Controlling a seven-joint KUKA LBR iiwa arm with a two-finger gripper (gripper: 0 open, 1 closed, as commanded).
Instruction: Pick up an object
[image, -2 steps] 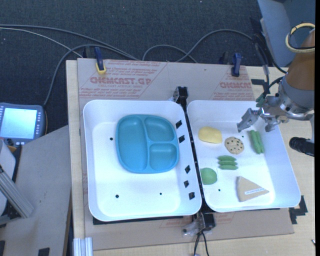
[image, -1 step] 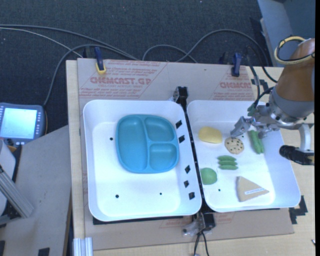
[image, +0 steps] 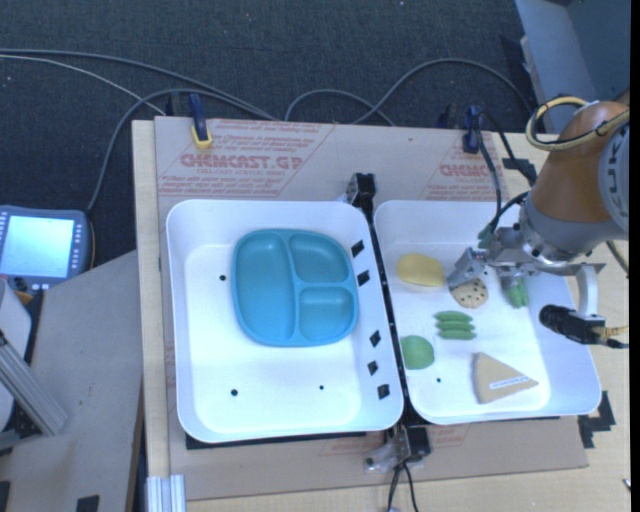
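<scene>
My gripper (image: 490, 279) hangs low over the upper middle of the right bin (image: 560, 400). Its fingers are spread open with nothing between them. A round speckled cookie (image: 469, 293) lies just below the left finger (image: 464, 270). A small green piece (image: 517, 294) lies by the right finger. To the left is a yellow lemon-shaped piece (image: 420, 269). Lower in the bin lie a green pea pod (image: 455, 325), a round green piece (image: 416, 351) and a tan wedge (image: 502, 379).
The left bin (image: 200, 380) holds a blue divided plate (image: 296, 287). A black divider with clips (image: 372, 300) runs between the bins. Cables trail behind the bench, and a pendant screen (image: 40, 245) sits at far left.
</scene>
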